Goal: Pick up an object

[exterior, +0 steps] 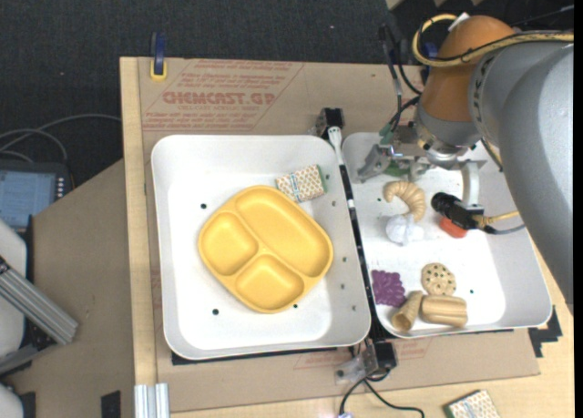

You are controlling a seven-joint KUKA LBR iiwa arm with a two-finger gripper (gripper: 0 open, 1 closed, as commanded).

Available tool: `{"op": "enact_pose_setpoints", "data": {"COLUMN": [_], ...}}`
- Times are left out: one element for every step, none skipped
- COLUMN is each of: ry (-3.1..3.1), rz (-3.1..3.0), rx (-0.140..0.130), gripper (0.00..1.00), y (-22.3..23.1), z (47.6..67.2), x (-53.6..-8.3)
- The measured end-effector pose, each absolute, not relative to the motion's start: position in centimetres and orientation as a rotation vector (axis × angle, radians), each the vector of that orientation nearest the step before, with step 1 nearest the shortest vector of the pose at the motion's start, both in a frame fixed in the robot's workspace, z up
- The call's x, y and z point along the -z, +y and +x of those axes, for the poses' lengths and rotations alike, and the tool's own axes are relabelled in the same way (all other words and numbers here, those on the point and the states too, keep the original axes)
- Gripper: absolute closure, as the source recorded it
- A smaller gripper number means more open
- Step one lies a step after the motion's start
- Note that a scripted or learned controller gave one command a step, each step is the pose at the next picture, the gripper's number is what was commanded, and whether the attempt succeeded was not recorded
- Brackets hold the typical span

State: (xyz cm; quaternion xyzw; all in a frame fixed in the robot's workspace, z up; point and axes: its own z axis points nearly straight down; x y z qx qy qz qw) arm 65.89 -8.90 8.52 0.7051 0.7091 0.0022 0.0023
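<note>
My gripper [390,159] hangs low over the far left corner of the right bin [510,302], under the orange-banded wrist. Just in front of it lies a tan croissant [406,196], and a small green thing [394,169] shows right beneath the gripper. Nearer the camera sits a white crumpled lump [399,229]. A purple bunch of grapes [388,288], a chocolate-chip cookie [438,277], a tan bread roll [444,310] and a cone-shaped piece [407,312] lie along the bin's front. Nothing is visibly held.
The left bin [182,179] holds a yellow divided plate [264,248] and a small patterned packet [302,184] at its far right. A small red thing [455,228] lies right of the croissant. The arm covers the right bin's far right side.
</note>
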Motion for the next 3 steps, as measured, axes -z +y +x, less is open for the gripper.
{"op": "enact_pose_setpoints", "data": {"ry": [2.210, 2.226, 2.222], "rz": [2.220, 2.229, 2.215], "rx": [-0.003, 0.006, -0.004], "gripper": [0.00, 0.00, 0.00], "y": [-18.1, -14.7, -10.6], "z": [66.7, 59.9, 65.7], "x": [-11.8, -8.3, -8.5]}}
